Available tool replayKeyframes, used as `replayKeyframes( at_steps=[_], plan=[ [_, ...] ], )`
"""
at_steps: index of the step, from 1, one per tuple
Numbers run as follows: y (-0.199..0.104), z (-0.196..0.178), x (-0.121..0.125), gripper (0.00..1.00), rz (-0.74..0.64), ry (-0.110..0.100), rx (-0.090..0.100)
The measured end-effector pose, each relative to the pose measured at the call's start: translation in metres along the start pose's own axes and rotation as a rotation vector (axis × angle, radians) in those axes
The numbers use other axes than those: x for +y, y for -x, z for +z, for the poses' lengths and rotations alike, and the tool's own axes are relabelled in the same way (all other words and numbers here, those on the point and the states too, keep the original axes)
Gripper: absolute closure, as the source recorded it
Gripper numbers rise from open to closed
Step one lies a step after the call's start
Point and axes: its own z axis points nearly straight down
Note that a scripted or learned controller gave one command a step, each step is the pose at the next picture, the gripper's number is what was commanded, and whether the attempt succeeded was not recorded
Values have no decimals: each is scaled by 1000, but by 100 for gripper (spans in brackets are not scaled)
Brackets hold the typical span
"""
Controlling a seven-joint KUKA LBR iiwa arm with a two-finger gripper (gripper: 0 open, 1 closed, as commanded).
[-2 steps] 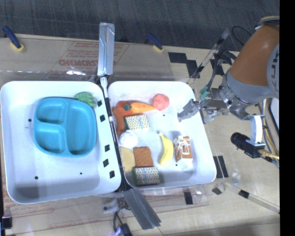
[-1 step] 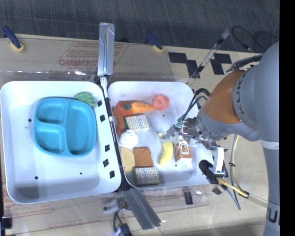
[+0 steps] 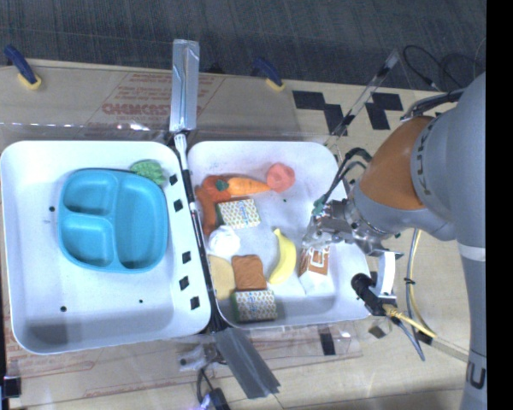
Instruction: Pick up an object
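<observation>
Where claw (image 3: 318,233) dips into right bin (image 3: 312,154), curved banana (image 3: 284,256) adjacent; finger state unclear.

Both white bins (image 3: 94,331) are viewed from above the bench at a slant. The arm (image 3: 427,178) is seen entering from the right.

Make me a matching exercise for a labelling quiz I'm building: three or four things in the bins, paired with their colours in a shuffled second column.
Things:
1. divided tray
2. banana
3. carrot
4. round cup

Colours:
A. yellow
B. pink
C. blue
D. orange

Pairs: 1-C, 2-A, 3-D, 4-B
</observation>
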Motion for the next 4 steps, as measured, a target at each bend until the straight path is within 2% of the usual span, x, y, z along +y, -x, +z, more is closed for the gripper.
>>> replayKeyframes(
  at_steps=[1,2,3,4],
  plan=[
    [-17,35,-41,100,-429,-28,15],
    [-14,-10,-6,100,-302,-33,12],
    [-14,-9,-6,0,-301,-33,13],
    [6,19,-10,0,-335,11,6]
  ],
)
